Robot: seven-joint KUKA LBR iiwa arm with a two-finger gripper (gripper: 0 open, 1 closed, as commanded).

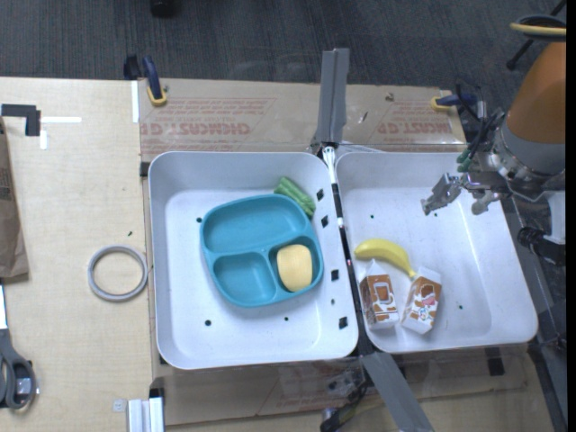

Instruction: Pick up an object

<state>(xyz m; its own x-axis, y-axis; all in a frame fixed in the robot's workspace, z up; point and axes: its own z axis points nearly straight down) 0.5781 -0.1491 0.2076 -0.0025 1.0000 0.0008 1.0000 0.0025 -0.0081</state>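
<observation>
My gripper [461,198] hangs over the back right part of the right bin [490,309], fingers spread apart with nothing between them. Below and left of it in that bin lies a yellow banana [384,253]. Two small brown-and-white cartons [379,299] [422,302] sit side by side just in front of the banana. In the left bin [175,286] a blue divided tray [252,246] holds a pale yellow round object [294,266] in its right compartment. A green item [296,194] lies behind the tray.
A grey ring [118,272] lies on the wooden bench left of the bins. Scissors [13,376] rest at the bench's front left corner. A grey divider bar [333,97] stands behind the seam between the bins.
</observation>
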